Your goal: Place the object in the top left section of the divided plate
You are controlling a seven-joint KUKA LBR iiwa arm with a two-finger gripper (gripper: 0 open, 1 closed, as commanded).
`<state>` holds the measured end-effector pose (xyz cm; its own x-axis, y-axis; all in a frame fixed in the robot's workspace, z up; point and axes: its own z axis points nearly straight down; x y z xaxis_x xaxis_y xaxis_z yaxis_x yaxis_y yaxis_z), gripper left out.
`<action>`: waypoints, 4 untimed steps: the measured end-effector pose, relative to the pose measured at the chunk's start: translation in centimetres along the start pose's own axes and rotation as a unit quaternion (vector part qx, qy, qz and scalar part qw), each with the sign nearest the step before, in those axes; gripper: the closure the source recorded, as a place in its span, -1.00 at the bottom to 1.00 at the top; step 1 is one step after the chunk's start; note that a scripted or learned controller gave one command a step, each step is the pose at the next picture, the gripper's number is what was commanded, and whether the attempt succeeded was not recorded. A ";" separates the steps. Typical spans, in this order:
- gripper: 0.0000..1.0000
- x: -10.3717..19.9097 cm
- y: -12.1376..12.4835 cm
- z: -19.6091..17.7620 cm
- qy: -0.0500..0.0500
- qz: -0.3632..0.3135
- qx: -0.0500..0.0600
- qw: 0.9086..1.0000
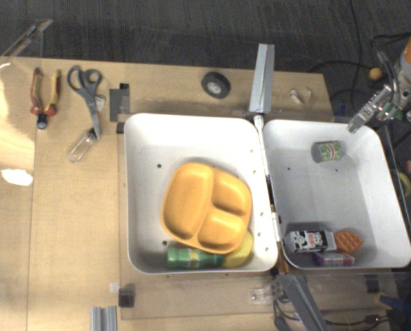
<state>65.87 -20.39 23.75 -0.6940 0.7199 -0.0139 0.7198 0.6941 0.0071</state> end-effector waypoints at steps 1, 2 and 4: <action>1.00 -0.1 0.2 -1.2 -0.004 -0.002 -0.002 1.000; 1.00 -0.4 0.6 -4.0 0.003 -0.014 0.002 1.000; 1.00 -0.4 0.2 -7.5 0.003 0.009 0.001 1.000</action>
